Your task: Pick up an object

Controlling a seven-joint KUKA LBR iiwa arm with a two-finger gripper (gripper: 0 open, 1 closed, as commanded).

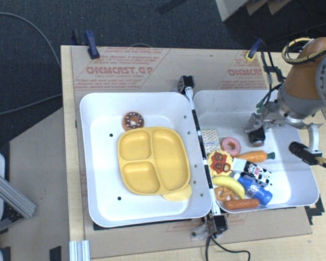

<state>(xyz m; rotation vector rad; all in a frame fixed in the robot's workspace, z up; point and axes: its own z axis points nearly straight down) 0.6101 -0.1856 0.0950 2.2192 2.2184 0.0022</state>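
The jaws are seen low inside the right shallow white plastic bin (307, 192); their state cannot be told. A pink-iced toy doughnut (230, 144) is seen near them, toward the left bin (92, 145).

The arm (303, 88) reaches in from the right, gripper (256, 133) pointing down.

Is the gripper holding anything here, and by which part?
It cannot be told. The gripper is over bare floor of the right bin, apart from the pink donut.

Grey arm (300, 103), broad orange band (307, 72), black cables (270, 76)
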